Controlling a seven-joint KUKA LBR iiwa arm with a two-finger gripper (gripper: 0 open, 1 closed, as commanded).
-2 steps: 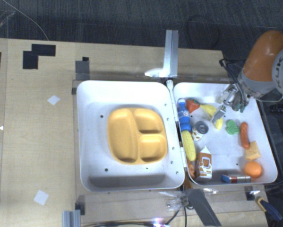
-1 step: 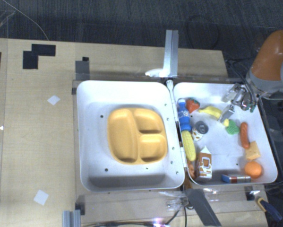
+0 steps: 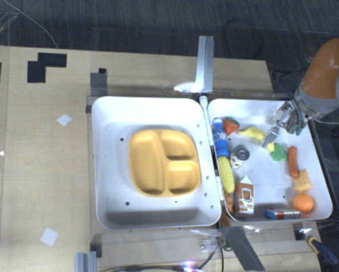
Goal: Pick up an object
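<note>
Gripper [image 3: 274, 130] hovers over the right bin [image 3: 322, 177], fingers spread apart and gripping nothing, tips just above the yellow banana [image 3: 252, 133] and green toy [image 3: 279, 152]. Yellow divided tray [image 3: 162, 162] sits alone in the left bin [image 3: 107, 152].

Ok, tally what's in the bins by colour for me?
Yellow: 4, the three-compartment plastic tray, toy banana, toy corn cob, cheese wedge
Orange or red: 4
Green: 1
Blue: 2
Silver: 1
Total: 12
</note>
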